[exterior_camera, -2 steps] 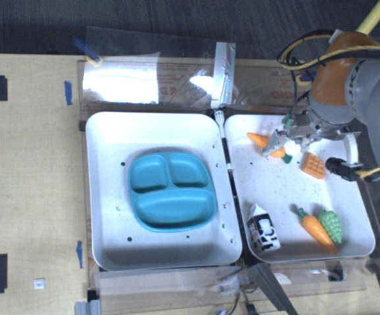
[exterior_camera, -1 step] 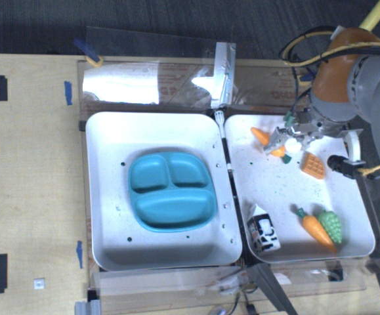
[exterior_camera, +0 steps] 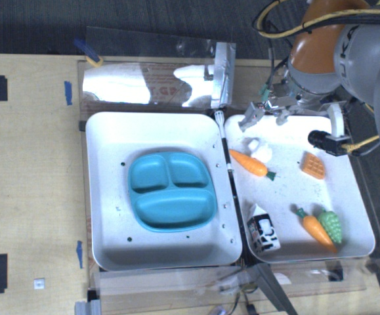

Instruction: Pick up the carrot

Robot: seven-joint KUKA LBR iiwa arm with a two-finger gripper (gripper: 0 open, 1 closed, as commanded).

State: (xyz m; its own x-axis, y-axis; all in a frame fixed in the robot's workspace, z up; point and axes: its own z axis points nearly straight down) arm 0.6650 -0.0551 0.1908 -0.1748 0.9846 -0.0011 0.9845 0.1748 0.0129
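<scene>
Tabletop point(exterior_camera: 25, 176), two white bins; we hover gripper point(exterior_camera: 266, 112) at 12 o'clock of carrot point(exterior_camera: 248, 163), ready for descent; gripper state we cannot tell.

I see two orange carrots in my right bin: one point(exterior_camera: 248, 163) by its left wall, another point(exterior_camera: 315, 228) near-right.

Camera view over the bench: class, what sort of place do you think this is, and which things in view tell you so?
Probably a robotics lab test bench. A grey arm reaches over two white bins, toy foods such as a carrot lie in one, and blue tape marks dot the board.
</scene>
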